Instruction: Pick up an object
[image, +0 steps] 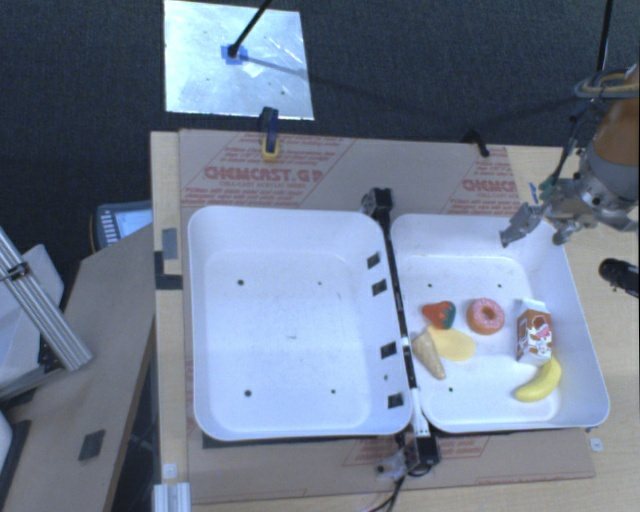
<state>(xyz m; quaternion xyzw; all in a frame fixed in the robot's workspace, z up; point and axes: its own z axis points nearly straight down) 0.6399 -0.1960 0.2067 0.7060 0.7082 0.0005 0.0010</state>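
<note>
A pale tabletop carries two shallow white bins side by side on a printed board, against dark carpet. Nearest, at the lower right, a yellow banana lies in the right bin, a small red-and-white carton standing just above it. Left of these sit a pale cone touching a yellow disc — then a red-and-green fruit and a pink doughnut. The left bin fills centre frame. At the upper right the end effector hangs over the right bin's far rim, fingers spread apart, gripping nothing.
</note>
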